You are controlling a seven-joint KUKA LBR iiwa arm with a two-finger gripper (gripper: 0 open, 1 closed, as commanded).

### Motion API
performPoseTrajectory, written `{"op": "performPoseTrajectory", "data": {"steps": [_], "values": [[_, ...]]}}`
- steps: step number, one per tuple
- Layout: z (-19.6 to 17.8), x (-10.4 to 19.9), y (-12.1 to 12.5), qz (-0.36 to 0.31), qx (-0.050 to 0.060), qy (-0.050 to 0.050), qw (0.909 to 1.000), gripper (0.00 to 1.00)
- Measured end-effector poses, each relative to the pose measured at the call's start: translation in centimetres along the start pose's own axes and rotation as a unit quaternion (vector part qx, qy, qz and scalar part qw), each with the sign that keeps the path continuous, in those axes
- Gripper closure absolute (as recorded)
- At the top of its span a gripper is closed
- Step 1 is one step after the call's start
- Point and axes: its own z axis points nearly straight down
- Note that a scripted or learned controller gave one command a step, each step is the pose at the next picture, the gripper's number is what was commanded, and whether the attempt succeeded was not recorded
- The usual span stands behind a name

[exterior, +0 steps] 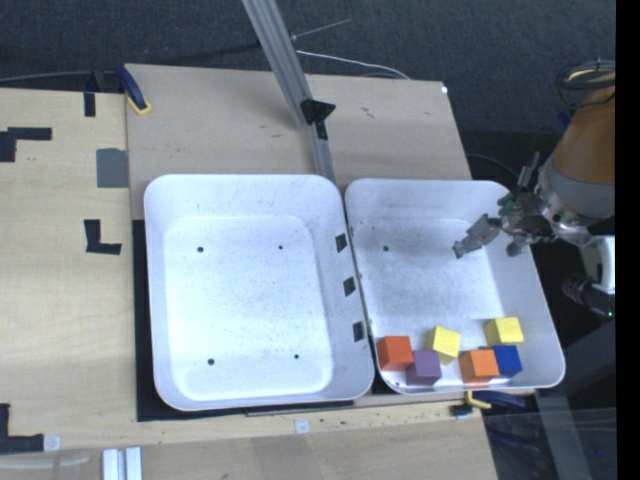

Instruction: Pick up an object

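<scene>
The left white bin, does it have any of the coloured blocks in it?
No. The left white bin shows bare floor, while the small coloured blocks all sit along the near edge of the right white bin.

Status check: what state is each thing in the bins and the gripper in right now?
gripper: above right bin, holding nothing visible
right bin: holds six blocks along its near edge
blocks: clustered, resting, untouched
left bin: flat on bench

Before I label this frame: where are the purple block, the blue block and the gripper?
purple block [427, 365], camera view, top face
blue block [508, 359], camera view, top face
gripper [475, 240], camera view, between fingertips
</scene>
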Motion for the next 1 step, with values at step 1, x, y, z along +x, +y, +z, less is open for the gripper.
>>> {"op": "performPoseTrajectory", "data": {"steps": [1], "values": [[6.92, 7.28, 2.12, -0.003, 0.003, 0.002, 1.0000, 0.00]]}}
